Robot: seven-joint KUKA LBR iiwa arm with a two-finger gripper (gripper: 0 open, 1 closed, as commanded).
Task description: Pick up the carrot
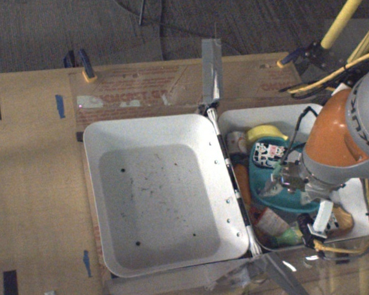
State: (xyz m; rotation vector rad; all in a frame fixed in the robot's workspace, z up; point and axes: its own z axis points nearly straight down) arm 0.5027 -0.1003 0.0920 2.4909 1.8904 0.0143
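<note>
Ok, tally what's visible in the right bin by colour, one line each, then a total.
Orange: 1, carrot
Yellow: 1, yellow item
Teal: 1, teal dish
White and dark: 1, printed carton
Green and brown: 1, packet
Total: 5; the arm hides more.

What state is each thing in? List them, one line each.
Carrot: lying along the right bin's left wall, not held.
Claw: low over the teal plate, grip unclear.
Teal plate: flat in the right bin, partly under the arm.
Yellow item: resting at the right bin's far end.
Left bin: upright beside the right bin.
</note>
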